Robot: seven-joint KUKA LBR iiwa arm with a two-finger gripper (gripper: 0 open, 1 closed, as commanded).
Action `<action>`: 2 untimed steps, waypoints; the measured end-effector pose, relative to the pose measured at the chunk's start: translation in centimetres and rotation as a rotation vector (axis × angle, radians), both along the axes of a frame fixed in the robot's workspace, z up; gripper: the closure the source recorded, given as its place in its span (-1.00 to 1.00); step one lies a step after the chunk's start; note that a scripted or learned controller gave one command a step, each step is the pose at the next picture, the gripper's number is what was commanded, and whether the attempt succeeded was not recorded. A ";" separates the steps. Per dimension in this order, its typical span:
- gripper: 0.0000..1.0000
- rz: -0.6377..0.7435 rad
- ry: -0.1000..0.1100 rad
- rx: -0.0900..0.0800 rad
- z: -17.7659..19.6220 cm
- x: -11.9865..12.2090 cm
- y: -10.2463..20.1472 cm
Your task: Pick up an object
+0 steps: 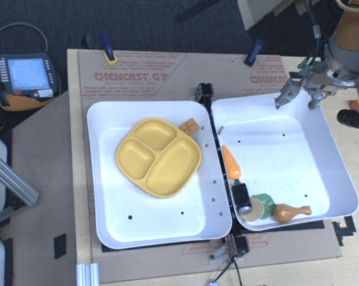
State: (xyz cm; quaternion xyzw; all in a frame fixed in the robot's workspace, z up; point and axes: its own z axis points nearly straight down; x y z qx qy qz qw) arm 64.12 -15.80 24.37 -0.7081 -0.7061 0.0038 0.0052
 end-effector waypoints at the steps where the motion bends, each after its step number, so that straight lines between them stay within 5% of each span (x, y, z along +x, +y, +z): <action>1: -1.00 0.003 -0.014 -0.002 0.8 0.3 0.1; 2: -1.00 0.001 -0.008 -0.002 -4.4 0.0 -0.9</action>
